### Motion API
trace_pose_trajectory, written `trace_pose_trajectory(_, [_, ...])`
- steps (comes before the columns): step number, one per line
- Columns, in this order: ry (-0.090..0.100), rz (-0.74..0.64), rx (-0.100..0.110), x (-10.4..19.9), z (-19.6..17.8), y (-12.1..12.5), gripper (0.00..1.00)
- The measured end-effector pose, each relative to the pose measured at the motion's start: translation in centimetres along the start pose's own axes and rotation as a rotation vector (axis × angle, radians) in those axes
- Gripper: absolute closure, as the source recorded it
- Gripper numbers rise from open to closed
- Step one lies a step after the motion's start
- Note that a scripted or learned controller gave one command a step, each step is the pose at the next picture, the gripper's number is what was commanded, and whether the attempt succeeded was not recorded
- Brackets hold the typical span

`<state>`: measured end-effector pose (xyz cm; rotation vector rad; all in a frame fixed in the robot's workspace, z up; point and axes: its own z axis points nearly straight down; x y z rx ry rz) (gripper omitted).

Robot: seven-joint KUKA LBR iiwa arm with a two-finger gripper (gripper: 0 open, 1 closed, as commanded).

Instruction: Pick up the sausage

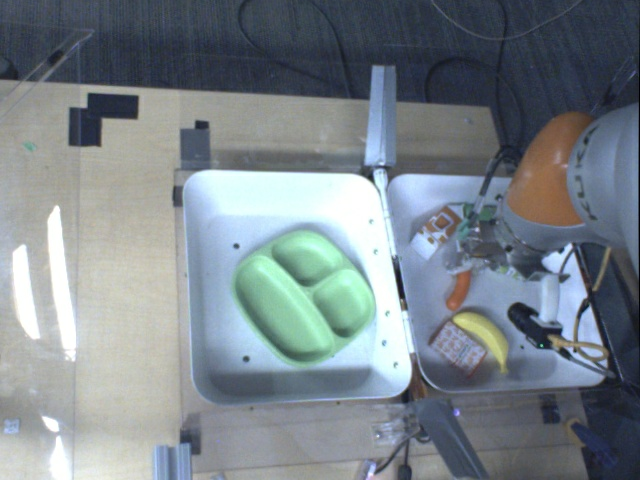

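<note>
Your green tray (pixel 303 295) sat in the left bin (pixel 205 268). In the right bin (pixel 570 368), the sausage (pixel 458 290) lay partly under the gripper (pixel 482 255) (grip unreadable, blurred); banana (pixel 483 337) below.

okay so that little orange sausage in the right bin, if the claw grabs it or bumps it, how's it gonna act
The sausage looks small and rounded like a short cylinder, so it would probably roll if nudged sideways. It seems light for the claw, which sits right above it. Its smooth skin could be slippery, so a squeeze near one end might squirt it out toward the banana.
</note>
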<state>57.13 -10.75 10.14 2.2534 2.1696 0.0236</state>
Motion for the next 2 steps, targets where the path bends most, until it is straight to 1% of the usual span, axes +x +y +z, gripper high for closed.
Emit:
trace_pose_trajectory(1, [-0.001,-0.306,0.011,-1.1,1.5,5.0,1.00])
trace_pose_trajectory(2, [0.000,-0.350,0.010,4.9,-8.5,9.6,1.00])
